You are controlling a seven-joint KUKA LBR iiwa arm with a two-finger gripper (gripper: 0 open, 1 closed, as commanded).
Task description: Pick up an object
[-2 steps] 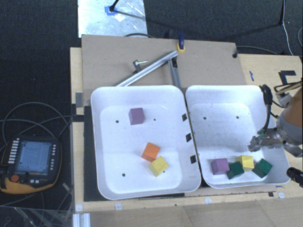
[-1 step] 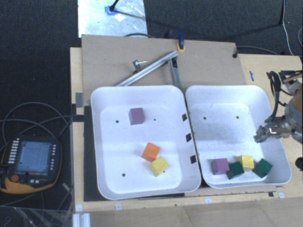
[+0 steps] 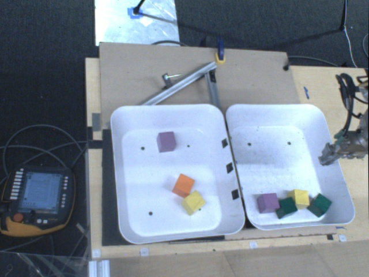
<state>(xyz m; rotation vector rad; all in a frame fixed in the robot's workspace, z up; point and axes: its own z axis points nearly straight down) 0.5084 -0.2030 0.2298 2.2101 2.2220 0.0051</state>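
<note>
In the left bin (image 3: 124, 154) a purple cube (image 3: 166, 141) lies toward the back. An orange cube (image 3: 183, 184) and a yellow cube (image 3: 194, 202) touch each other nearer the front. Along the front of the right bin (image 3: 271, 120) sit a purple cube (image 3: 267, 202), a dark green cube (image 3: 285, 207), a yellow cube (image 3: 300, 198) and a green cube (image 3: 320, 204). My gripper (image 3: 332, 153) hangs at the right bin's right rim, behind and above the green cube, with no cube at it.
A metal bar (image 3: 179, 83) lies on the brown board behind the bins. A teach pendant (image 3: 37, 198) with cables rests at the left of the bench. Black clips (image 3: 229, 167) mark the seam between the bins.
</note>
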